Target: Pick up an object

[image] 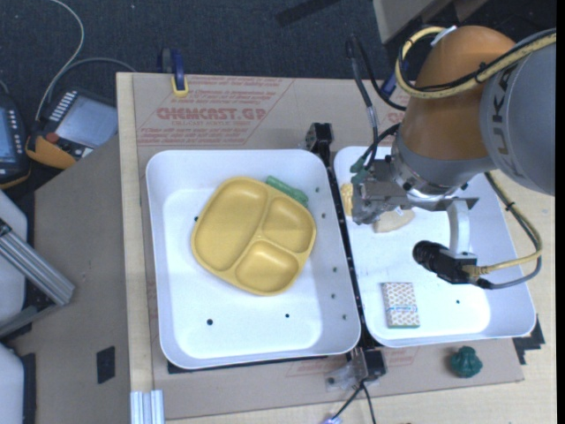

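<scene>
**Pick Station: Arm Low Over the Right Bin**

The jaws (369, 203) sat low at the upper left corner of the right bin (494, 321), directly over a pale, flattish object (393, 222) that lay on the bin floor. The wrist housing covered the tips, so it could not be told from this view whether they were spread or closed, nor whether anything was between them. The pale object showed only in part beneath the tool; its material could not be identified.

Nearer the front of the same bin lay a small rectangular card (401, 305) with a fine printed pattern, flat on the floor and well apart from the tool. It appeared thin and would likely be hard to pinch from above.

Recommended practice for this step: centre the tool over the chosen object, descend until the tips bracket it, close, then lift straight up and confirm the object leaves the floor. The black cable fitting (441, 261) hung close to the bin floor and should be kept off the contents.

The left bin (168, 184) held a yellow divided plate (254, 235), smooth moulded plastic with three rounded compartments, and a green item (287, 189) showed at its far edge. A small green knobbly object (464, 361) rested on the counter (141, 104), outside the right bin's front corner.
</scene>
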Available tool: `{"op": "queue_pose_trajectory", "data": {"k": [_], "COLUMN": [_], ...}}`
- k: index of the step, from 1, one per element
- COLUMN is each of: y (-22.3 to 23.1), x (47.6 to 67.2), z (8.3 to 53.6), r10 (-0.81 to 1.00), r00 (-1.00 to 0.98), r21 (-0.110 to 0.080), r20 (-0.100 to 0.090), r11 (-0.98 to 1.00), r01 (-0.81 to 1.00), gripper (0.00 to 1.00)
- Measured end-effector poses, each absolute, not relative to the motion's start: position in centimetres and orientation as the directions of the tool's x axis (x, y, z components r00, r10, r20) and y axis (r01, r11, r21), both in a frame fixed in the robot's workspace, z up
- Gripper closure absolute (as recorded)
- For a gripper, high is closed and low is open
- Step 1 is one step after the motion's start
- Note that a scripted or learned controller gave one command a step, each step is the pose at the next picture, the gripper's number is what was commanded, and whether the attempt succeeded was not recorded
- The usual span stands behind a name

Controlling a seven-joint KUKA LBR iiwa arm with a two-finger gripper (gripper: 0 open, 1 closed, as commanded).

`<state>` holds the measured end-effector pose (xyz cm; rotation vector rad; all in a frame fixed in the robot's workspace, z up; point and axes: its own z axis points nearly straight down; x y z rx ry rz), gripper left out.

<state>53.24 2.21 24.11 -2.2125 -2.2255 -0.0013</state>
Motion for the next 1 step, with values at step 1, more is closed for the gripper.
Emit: {"op": "queue_pose_trajectory", "data": {"k": [1], "y": [7.72], "x": [50.96], "z": [23.08], "r10": [1.000], "r00": [-0.006], "r21": [-0.005], "r20": [0.003], "r11": [0.006], "r01": [1.000], "gripper": [1.00]}}
